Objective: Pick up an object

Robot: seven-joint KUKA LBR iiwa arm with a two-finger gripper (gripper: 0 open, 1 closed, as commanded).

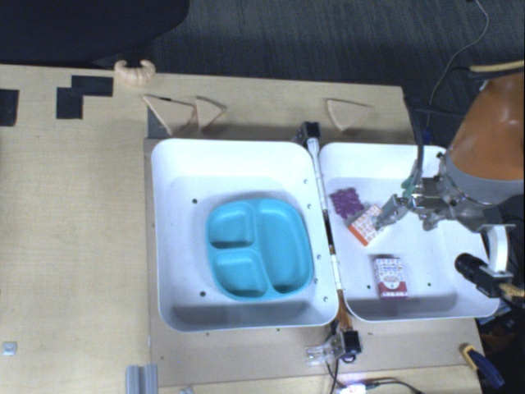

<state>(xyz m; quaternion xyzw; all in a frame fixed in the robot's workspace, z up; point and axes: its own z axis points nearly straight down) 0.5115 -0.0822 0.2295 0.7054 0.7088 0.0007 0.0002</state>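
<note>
In the right bin (pixel 443 302) lie three small items. A purple bunch of grapes (pixel 345 200) rests near the bin's left wall. An orange and white packet (pixel 366 224) lies tilted just below it. A red and white carton (pixel 390 276) sits toward the front. My gripper (pixel 395 208) reaches in from the right and hangs low, right at the upper right end of the orange and white packet. I cannot tell whether it touches the packet.
The left bin (pixel 176 220) holds a blue divided plate (pixel 258 247). A black divider strip (pixel 321 195) runs between the two bins. The grey arm with its orange band (pixel 492 138) covers the right bin's far right side. Cables lie at the bench's front edge (pixel 344 351).
</note>
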